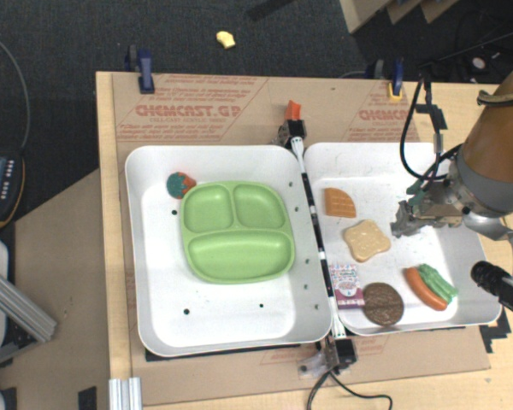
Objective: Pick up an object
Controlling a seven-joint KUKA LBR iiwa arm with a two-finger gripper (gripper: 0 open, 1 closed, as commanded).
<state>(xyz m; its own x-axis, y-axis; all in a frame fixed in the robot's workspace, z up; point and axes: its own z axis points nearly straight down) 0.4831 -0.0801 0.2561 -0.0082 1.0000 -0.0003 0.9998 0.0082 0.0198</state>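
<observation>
In the right bin [462,165] lie an orange waffle piece [340,202], a tan bread slice [366,240], a brown round cookie [383,303], a carrot with green top [430,286] and a small pink-and-white packet [345,284]. My gripper [408,218] hangs low over the right bin, just right of the bread slice and above the carrot. I see nothing between its fingers. The left bin [154,263] holds a green divided plate [236,231] and a small red-and-teal ball [181,184] at its upper left.
The two bins meet along a black-clipped seam [312,229]. Cables [415,131] loop above the gripper. Blue clamps [143,71] hold the cardboard bench top at the back. A yellow scrap [226,38] lies on the dark floor beyond.
</observation>
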